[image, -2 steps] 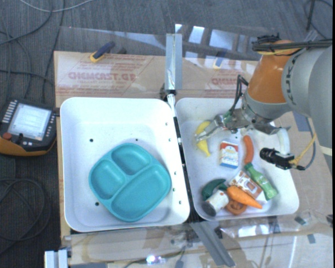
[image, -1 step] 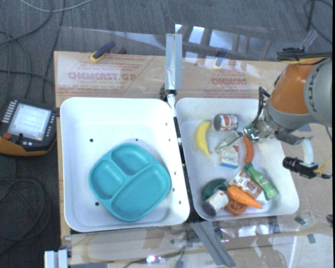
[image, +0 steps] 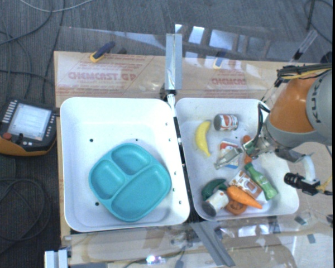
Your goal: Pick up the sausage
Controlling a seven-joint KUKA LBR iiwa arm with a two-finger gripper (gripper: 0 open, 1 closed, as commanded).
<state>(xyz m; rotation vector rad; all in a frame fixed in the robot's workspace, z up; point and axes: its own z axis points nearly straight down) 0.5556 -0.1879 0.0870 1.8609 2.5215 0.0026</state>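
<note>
Sausage, seemingly the stubby orange-brown piece (image: 235,209), lies at the right-hand white bin's (image: 190,149) front edge, touching the orange carrot (image: 243,197). The metal two-finger gripper (image: 228,159) hangs mid-bin, rearward of it; I cannot tell its opening or load.

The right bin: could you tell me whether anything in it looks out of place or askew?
Nothing looks spilled or damaged. The can lies on its side and the green bottle lies tilted, within a loose clutter.
</note>
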